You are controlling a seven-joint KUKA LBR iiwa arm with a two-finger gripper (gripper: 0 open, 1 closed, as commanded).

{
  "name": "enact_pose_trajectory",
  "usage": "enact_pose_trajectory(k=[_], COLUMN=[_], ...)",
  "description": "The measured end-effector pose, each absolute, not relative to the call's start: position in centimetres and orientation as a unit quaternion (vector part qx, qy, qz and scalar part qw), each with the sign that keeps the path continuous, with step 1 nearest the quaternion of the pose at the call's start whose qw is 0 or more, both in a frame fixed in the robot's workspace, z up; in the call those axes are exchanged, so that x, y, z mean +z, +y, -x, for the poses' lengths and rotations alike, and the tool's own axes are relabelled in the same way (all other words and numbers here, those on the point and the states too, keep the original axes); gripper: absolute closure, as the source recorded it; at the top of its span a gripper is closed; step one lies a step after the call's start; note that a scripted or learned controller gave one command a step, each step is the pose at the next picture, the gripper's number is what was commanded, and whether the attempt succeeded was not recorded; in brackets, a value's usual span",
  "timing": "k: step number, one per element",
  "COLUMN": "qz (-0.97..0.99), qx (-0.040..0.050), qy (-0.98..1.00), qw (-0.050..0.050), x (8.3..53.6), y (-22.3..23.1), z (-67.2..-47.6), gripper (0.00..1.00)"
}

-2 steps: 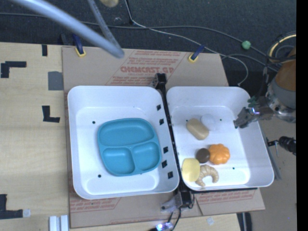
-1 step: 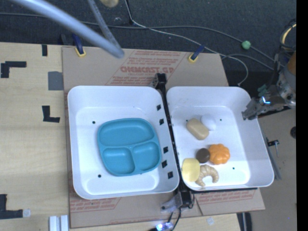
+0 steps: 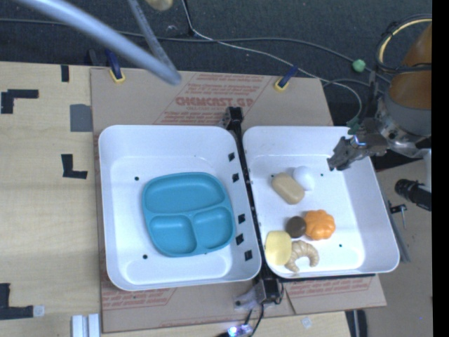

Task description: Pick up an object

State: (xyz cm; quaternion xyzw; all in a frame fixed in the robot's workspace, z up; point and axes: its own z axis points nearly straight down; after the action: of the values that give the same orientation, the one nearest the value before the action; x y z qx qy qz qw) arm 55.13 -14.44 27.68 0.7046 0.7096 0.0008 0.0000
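- In the right-hand shallow white plastic bin [image 3: 372, 209], seen from the overhead camera, lies a loose cluster of small food-shaped objects; the dark two-finger gripper [image 3: 342, 158] hangs over that bin's upper right corner, on the grey arm with an orange band [image 3: 414, 83].
- Gripper state: the tip is small and dark against the white bin. Nothing shows between or under it; how wide it stands I cannot tell.
- Nearest candidate: a tan, loaf-shaped soft-looking piece [image 3: 287, 187], touching a small white rounded object [image 3: 304, 178]. Both lie to the gripper's left and slightly toward the near edge of the bin. The tan piece's long axis runs diagonally, upper left to lower right in the view.
- Further off, toward the bin's front: a bright orange pumpkin-shaped object [image 3: 320, 225], touching a dark brown round piece [image 3: 296, 226] on its left.
- Below those: a pale yellow rounded block [image 3: 278, 247] with a beige curled, croissant-like piece [image 3: 304, 256] pressed against its right side, near the front wall.
- Judgement: the tan and white pair is the shortest reach, but they touch, so a closing grasp may nudge one or catch both. The open bin floor between gripper and pair holds no obstacle.
- Left-hand white bin [image 3: 112, 209]: holds a light blue divided plastic tray [image 3: 187, 213], well apart from the gripper and beyond the black divider clips [image 3: 242, 195].
- Surroundings: brown cardboard sheet [image 3: 210, 97] under both bins, cables across the dark floor behind.
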Motion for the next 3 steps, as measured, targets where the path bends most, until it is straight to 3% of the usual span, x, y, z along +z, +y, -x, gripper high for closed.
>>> enact_pose_trajectory(k=[1, 3], qz=[-0.705, -0.705], qx=[0.0000, -0.0011], qy=[0.709, 0.709], qw=[0.000, -0.001], x=[27.7, 25.0], y=[-9.5, 1.4], z=[-56.8, -58.2], gripper=[1.00, 1.00])
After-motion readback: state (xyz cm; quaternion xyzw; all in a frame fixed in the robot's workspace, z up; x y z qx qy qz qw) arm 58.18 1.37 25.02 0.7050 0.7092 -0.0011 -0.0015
